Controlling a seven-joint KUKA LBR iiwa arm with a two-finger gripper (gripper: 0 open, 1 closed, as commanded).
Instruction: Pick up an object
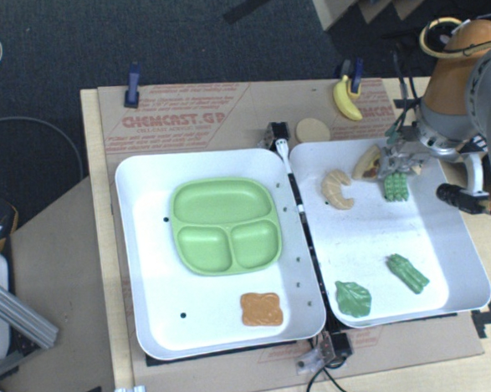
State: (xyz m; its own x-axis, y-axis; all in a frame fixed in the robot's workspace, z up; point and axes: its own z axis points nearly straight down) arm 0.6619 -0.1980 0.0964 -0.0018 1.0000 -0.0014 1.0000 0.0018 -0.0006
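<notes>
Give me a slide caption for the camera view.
KUKA arm's end effector poised over a green block in the right bin; divided green plate in the left bin.

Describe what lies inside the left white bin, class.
The left bin holds a green divided tray and an orange-brown toast-like piece near its front. Whatever lies under the tray is covered.

I log, by the divider [301,221]: left bin [144,240] holds tray [226,224], toast [262,309] nearer me. Right bin [450,244]: croissant [338,189] just beside divider, leaf [353,298] nearer, brick [396,188] and pickle [408,273] farther right.
</notes>
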